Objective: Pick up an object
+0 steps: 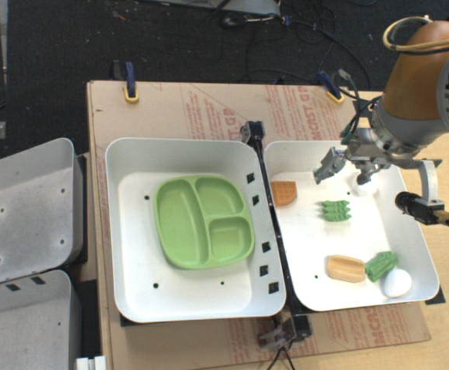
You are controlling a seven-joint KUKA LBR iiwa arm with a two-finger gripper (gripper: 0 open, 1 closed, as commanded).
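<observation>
My gripper (346, 169) hangs open over the back part of the right bin (301, 156), its two fingers spread with nothing between them. Just below it lies a small green ridged toy (335, 210). An orange bread-like piece (283, 193) rests against the bin's left wall. Near the front of the bin sit a tan bun-shaped piece (345, 268), a dark green leafy toy (380, 265) and a white egg-like ball (397, 283), close together.
The left bin (132, 206) holds a light green divided plate (204, 220). A black divider strip (268, 214) runs between the bins. White panels (24, 199) lie to the left of the bench. A black fixture (420, 205) juts over the right bin's right rim.
</observation>
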